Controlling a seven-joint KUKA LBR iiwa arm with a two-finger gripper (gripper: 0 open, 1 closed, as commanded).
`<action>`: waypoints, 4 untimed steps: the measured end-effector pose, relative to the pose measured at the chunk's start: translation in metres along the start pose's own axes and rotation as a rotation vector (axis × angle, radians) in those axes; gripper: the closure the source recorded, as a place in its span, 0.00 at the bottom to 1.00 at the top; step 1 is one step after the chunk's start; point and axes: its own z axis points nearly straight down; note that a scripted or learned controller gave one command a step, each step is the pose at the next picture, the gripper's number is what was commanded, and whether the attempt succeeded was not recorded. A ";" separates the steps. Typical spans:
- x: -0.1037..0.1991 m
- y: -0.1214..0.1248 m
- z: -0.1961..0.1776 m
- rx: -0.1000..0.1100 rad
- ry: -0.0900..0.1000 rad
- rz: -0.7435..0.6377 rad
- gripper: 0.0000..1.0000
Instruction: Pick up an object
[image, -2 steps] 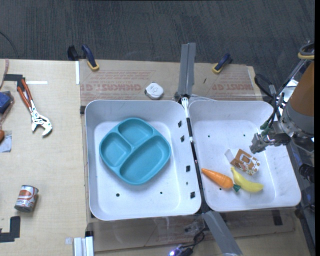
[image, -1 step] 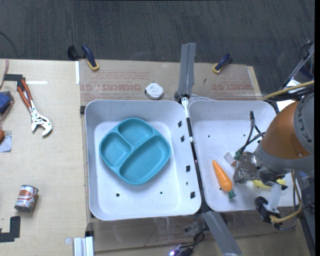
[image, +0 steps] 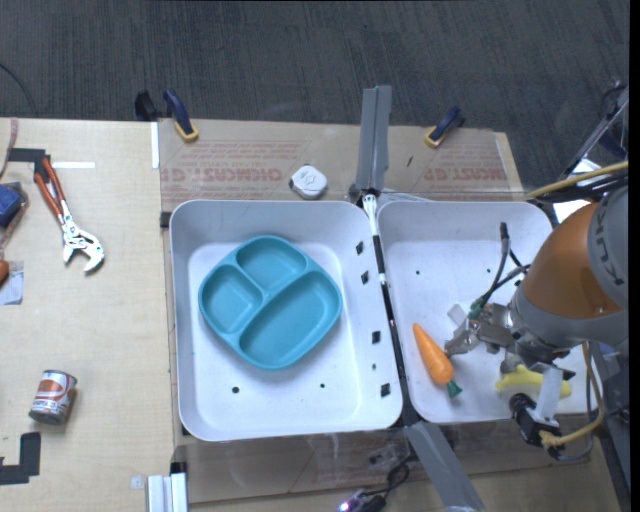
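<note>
One carrot (image: 433, 357) in right bin (image: 440, 240), just left of claw (image: 468, 337)

Upside-down red lettering on the cardboard sheet (image: 250, 172) behind the bins seems to read "CHEMCO2T", repeated.

In the right bin (image: 440, 240), room is lying open toward twelve o'clock; the carrot (image: 433, 356) and yellow object (image: 522, 379) are crowding six o'clock

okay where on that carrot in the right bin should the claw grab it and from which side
Probably the thick orange middle of the carrot, coming straight down. It lies flat on the right bin floor, running diagonally with its green stem end toward the front, so fingers should close across its width. The claw sits just right of it.
</note>
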 end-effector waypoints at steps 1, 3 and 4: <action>0.020 0.028 -0.225 -0.003 -0.002 -0.241 0.00; 0.021 -0.007 -0.022 0.001 -0.001 -0.265 0.00; 0.026 0.012 0.000 -0.001 0.000 -0.752 0.00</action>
